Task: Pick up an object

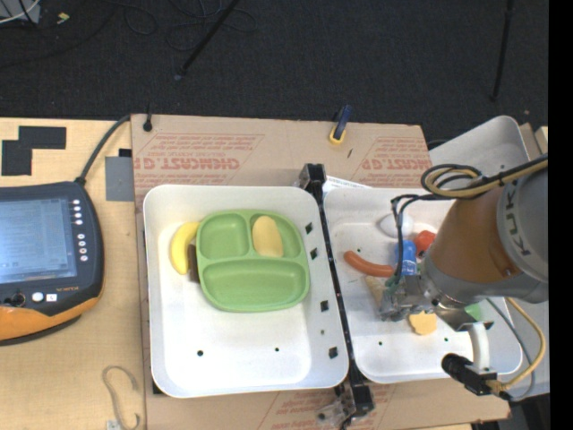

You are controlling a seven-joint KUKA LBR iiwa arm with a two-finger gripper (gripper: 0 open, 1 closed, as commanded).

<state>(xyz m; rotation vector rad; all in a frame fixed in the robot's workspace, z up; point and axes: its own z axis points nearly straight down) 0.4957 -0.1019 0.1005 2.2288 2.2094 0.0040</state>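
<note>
In the camera view the grey arm with its orange band [474, 240] reaches in from the right over the right bin [385, 352]. My gripper [394, 305] hangs low in that bin, just below a red sausage-shaped object [365, 262]. A yellow piece [423, 323] lies right beside the gripper. A blue object [408, 256] and a small red-orange item [424, 239] show next to the wrist. A green object [473, 312] peeks from under the arm.
The left bin [233, 356] holds a green divided plate [252, 261] with a pale yellow item [267, 236] in one compartment and a banana [183, 247] beside it. A tablet-like pendant [45, 253] rests at the far left. A blue-yellow clamp [339, 125] sits on the cardboard behind.
</note>
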